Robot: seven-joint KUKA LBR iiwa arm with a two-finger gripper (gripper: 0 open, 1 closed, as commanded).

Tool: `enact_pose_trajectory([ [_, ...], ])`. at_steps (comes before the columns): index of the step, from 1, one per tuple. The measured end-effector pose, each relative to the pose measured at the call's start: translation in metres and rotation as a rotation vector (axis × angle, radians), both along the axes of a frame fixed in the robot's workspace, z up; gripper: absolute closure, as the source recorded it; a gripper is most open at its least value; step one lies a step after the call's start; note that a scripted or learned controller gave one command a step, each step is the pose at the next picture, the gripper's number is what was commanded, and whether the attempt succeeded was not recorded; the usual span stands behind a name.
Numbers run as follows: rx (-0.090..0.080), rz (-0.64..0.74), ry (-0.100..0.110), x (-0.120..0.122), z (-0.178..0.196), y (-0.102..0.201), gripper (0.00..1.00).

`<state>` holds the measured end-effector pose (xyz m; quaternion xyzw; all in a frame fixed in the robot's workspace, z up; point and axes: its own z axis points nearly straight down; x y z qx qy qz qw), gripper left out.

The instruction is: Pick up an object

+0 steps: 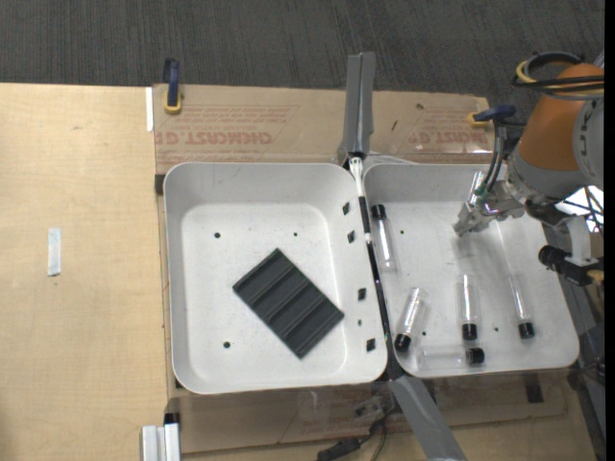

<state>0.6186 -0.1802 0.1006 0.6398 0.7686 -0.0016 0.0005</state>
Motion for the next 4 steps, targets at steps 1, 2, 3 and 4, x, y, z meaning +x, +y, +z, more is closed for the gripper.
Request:
enact_pose_trajectory([
  [1, 0.001, 0.051, -0.002, 0.041, 0.086, 0.024, 1.0],
  [2, -0.002, 0.055, -0.003, 0.041, 0.095, 0.024, 1.0],
  [3, 0.001, 0.027, -0.002, 0.04, 0.122, 0.073, 1.0],
  [4, 0.002, -0.041, 0.001, 0.04, 0.121, 0.124, 1.0],
])
